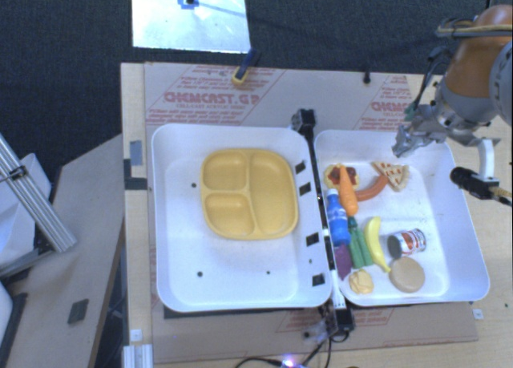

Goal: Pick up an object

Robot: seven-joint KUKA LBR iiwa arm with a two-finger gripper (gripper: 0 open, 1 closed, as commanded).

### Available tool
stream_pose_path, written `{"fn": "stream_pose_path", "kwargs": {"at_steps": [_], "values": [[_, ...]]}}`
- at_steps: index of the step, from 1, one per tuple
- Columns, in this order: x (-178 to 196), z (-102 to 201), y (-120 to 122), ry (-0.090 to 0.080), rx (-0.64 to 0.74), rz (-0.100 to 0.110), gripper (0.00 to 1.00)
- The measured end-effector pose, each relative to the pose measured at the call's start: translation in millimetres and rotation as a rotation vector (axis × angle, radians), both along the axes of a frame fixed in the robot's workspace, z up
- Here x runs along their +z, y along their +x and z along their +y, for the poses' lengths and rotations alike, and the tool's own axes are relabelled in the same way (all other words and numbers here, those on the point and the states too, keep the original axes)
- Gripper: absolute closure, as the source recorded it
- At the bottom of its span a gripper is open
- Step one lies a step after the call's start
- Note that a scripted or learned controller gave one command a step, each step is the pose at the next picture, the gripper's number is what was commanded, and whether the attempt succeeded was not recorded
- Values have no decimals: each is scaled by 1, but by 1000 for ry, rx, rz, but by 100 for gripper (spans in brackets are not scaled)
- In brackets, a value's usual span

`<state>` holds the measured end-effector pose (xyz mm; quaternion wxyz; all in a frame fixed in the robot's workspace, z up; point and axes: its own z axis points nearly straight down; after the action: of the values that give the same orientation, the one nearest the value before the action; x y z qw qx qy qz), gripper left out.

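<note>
The left bin (172, 222) holds a yellow tray (247, 193). In the right bin (457, 230), a carrot (347, 189) lies at 9 o'clock from a pizza slice (391, 174). The gripper (403, 147) hangs just above the pizza slice, at its 1 o'clock; I cannot tell its opening.

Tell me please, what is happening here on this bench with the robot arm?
A grey and orange robot arm reaches in from the right, and its gripper hangs over the far part of the right bin, near the pizza slice. It holds nothing that can be seen. Toy foods lie in that bin: a carrot, a sausage, a banana, a can and a few others. The left bin bears a yellow divided plate. Nothing is picked up yet.
</note>
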<state>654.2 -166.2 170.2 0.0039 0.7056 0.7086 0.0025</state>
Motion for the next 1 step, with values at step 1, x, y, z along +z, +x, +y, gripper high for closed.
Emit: {"fn": "stream_pose_path", "kwargs": {"at_steps": [1], "values": [[55, 0, 2, 0, 1, 0, 100]]}}
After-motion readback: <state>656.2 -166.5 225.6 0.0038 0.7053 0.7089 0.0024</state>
